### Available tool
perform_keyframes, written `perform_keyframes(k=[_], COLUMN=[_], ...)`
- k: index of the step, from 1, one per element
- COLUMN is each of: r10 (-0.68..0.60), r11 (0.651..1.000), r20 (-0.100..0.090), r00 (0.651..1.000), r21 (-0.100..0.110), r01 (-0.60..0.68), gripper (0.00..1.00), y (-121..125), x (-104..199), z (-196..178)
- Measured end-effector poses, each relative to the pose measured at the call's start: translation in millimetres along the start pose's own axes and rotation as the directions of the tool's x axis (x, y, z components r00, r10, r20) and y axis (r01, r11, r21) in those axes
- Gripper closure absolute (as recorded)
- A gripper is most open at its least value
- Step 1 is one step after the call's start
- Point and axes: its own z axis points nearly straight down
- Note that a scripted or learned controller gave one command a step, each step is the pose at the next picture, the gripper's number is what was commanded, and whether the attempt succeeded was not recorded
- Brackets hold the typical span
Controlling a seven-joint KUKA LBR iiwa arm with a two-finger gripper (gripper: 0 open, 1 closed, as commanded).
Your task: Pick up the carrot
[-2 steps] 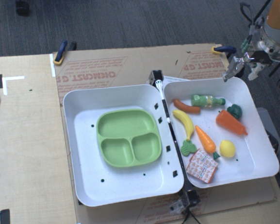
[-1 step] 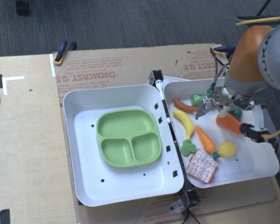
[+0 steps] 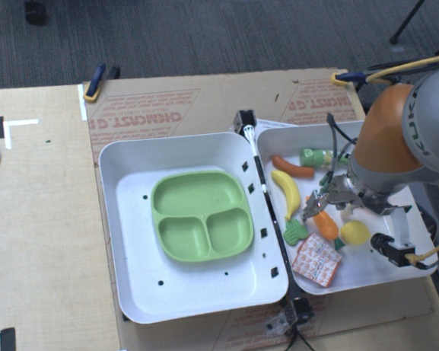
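My gripper [image 3: 319,203] hangs low over the right bin [image 3: 411,269], just above the carrot [image 3: 325,225].

The carrot lies among toy food, between a banana [image 3: 287,190] and a lemon [image 3: 354,233], beside a red-and-white packet [image 3: 316,261]. A green divided plate [image 3: 203,215] sits in the left bin [image 3: 137,277]. Whether my tool is released or clenched, I cannot tell.

Bench [image 3: 44,263]: light wood.
Cardboard sheet [image 3: 153,112]: centre.
Left bin [image 3: 124,217]: 9 o'clock.
Right bin [image 3: 365,273]: 3 o'clock, touching.
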Motion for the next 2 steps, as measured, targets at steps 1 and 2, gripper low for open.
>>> perform_keyframes(k=[1,2], r10=[0.003,0.184], r11=[1.0,0.983], r20=[0.0,0.001], r00=[1.0,0.983], r21=[-0.001,-0.001], r01=[-0.003,-0.184], gripper=[1.0,1.0], y=[0.7,24.5], x=[-0.4,42.6], z=[-9.7,-99.9])
